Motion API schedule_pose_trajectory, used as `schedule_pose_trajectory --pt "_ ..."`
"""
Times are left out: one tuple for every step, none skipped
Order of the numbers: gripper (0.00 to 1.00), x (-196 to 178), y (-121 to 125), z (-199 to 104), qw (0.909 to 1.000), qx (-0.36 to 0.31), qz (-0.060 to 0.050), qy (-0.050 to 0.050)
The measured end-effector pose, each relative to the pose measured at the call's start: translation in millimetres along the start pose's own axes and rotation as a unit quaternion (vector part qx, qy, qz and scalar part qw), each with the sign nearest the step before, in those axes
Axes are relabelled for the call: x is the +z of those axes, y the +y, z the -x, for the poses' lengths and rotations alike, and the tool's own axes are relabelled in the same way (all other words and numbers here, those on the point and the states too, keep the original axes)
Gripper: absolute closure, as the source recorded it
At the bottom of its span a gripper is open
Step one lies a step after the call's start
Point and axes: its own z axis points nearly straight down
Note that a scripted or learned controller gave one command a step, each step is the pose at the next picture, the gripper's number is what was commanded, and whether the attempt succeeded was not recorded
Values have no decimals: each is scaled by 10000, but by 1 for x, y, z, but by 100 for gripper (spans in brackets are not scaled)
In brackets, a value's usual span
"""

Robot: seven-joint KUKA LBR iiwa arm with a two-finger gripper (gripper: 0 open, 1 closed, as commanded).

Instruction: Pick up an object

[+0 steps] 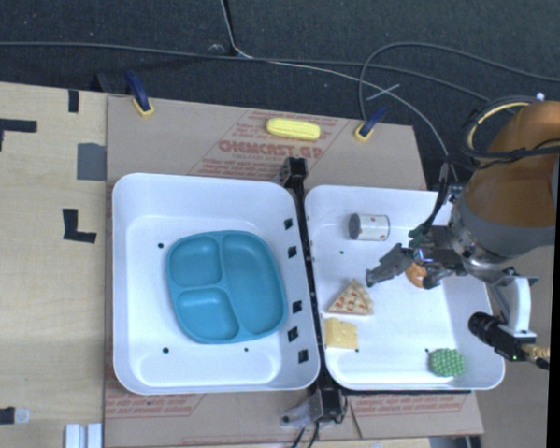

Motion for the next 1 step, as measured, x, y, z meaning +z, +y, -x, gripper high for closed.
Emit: schedule_pose_trajectory --pt "0 -6 2 0 10000 -17 62 -6"
